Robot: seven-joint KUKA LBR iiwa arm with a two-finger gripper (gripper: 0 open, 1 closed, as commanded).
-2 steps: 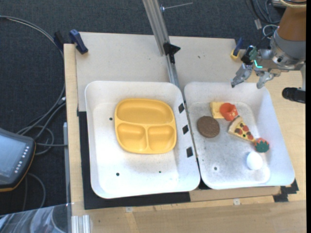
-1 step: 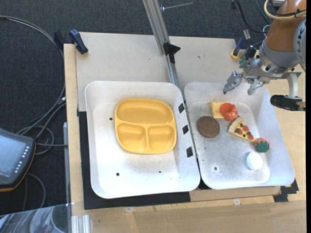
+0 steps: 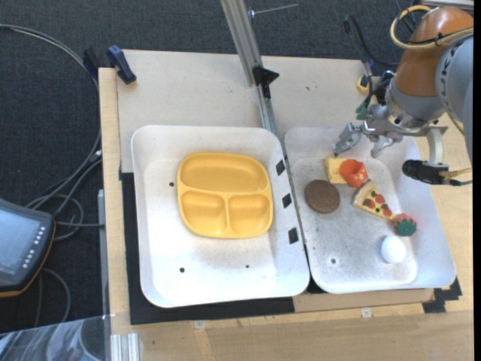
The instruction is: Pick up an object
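1. Plainly, the claw (image 3: pixel 364 138) hangs over the far end of the right bin (image 3: pixel 428 265), its two fingers (image 3: pixel 347 141) spread apart with nothing between them; it grips nothing, and I cannot tell whether the tips touch the bin floor.

2. Just below the claw, toward the camera, sit a red tomato-like piece (image 3: pixel 354 172) and a yellow cheese-like block (image 3: pixel 335 168), touching each other. Judging by the pose, one of these is the likely target, since the open fingers sit nearly above them.

3. A little further from the claw, on the side toward the left bin, lies a brown round cookie (image 3: pixel 322 196), flat and apart from the pair.

4. On the nearer side, beyond the tomato, a pizza slice (image 3: pixel 372 201) lies flat, with a small strawberry (image 3: pixel 405 225) just at its tip, and a white egg (image 3: pixel 392 249) farther off near the bin's near rim. The toys are scattered loosely, probably so that each can be grasped singly.

5. Well away from the claw, across the divide, the left bin (image 3: pixel 154 277) holds a yellow divided plate (image 3: pixel 225 195), upright and centred, seemingly a place to drop things.

6. Both bins rest side by side on the desk (image 3: pixel 188 89); a metal post (image 3: pixel 239 17) rises behind them.
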